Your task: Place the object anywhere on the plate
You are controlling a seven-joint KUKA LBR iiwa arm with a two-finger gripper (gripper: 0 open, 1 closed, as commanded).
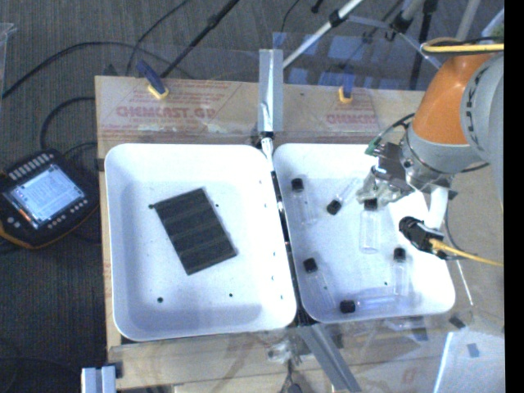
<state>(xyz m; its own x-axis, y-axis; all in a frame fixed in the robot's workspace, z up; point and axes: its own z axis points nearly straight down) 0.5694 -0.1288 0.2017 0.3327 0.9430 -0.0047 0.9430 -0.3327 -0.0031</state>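
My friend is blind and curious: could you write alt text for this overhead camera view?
A grey and orange robot arm reaches from the right, its pincer over the right white bin, where several clear black-capped vials lie scattered. The left white bin holds a dark ridged rectangular plate.

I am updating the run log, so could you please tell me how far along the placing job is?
Nothing looks placed: the dark ribbed plate in the left bin carries no object. In hand: the pincer is low over the right bin, above a clear vial, but nothing visibly sits between its fingers. Other black-capped vials lie around it. Left: a confirmed grasp, the carry across, and the release on the plate.
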